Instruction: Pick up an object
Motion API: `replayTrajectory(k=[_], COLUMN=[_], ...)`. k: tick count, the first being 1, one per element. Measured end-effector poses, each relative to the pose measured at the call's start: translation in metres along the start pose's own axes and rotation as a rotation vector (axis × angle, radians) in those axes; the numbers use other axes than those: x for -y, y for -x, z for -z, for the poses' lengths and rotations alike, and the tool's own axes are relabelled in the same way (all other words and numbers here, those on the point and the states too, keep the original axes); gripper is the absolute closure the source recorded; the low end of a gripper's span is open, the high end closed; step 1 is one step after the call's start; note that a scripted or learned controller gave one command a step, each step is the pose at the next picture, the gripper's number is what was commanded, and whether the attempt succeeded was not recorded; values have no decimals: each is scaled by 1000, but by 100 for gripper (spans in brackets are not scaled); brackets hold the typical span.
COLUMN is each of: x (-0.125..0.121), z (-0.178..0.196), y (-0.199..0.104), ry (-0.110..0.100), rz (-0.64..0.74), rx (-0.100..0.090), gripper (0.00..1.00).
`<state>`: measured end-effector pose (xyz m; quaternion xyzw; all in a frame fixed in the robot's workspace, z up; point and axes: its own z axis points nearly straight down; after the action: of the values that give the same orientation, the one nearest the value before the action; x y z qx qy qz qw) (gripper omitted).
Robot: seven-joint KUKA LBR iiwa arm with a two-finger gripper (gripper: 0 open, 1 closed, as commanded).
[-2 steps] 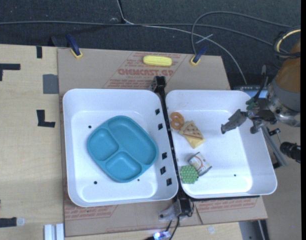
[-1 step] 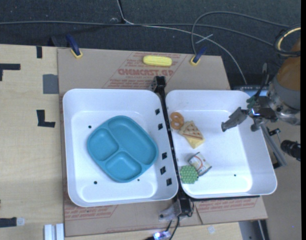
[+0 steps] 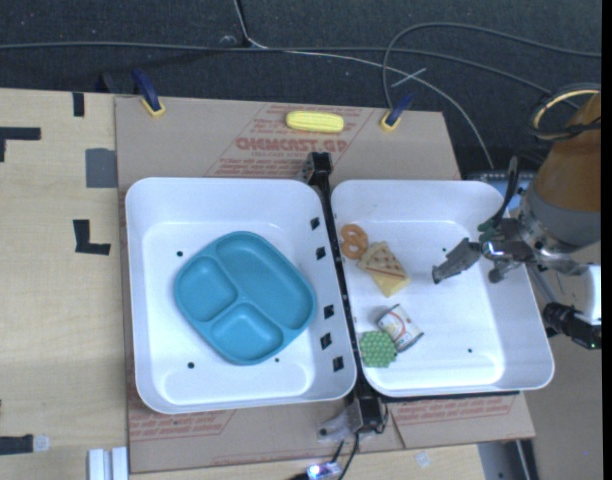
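In the camera view the gripper (image 3: 464, 261) hangs unladen over the right bin (image 3: 486, 368), near its right wall, its 2 fingers parted on nothing, while the cheese wedge (image 3: 384, 268) lies just beyond them toward the bin's left wall.

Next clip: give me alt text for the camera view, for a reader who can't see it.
A grey arm's two-finger tool hangs over the right white bin, which holds a small brown pretzel, a tan wedge, a small wrapped packet and a green disc. The left white bin holds a blue divided plastic tray.
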<state>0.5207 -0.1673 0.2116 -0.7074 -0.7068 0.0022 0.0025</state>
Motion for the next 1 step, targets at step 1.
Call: replayTrajectory(k=[1], x=[-4], z=[-53], y=[-10], ry=[0], rz=[2], rx=[-1], gripper=[0])
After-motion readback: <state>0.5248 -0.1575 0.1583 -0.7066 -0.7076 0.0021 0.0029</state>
